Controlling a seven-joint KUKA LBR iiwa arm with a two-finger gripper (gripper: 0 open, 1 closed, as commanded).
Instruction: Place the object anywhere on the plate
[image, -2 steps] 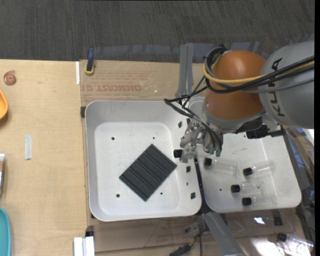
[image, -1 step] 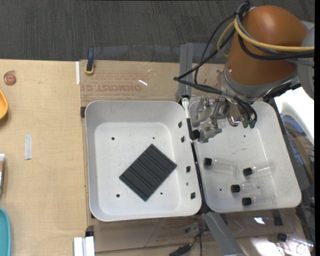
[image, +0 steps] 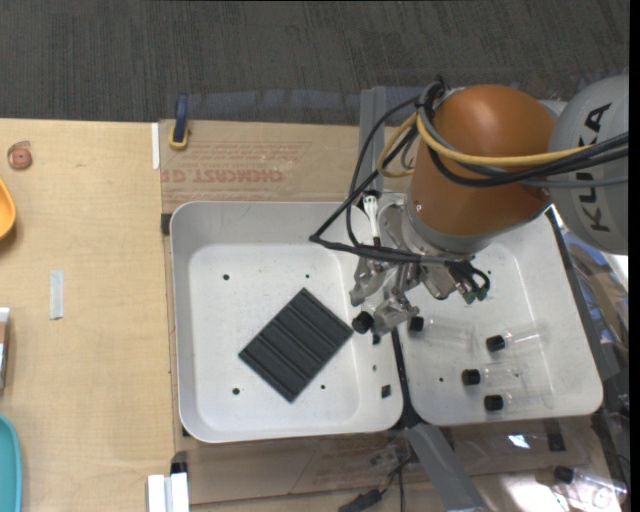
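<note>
Pieces (image: 495, 343), clear with black caps, are lying scattered in the bin (image: 545, 285) well right of the black ribbed plate (image: 297, 342). That plate is sitting askew in the neighbouring bin (image: 210, 300). Gripper (image: 385, 312) is hanging just right of the plate's near corner, over the bins' shared edge. Cannot tell how wide it is gaping, nor whether it is gripping anything.

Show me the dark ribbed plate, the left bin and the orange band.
dark ribbed plate (image: 296, 343): camera view, centre of its top.
left bin (image: 215, 300): camera view, bare floor.
orange band (image: 482, 150): camera view, its middle.
</note>
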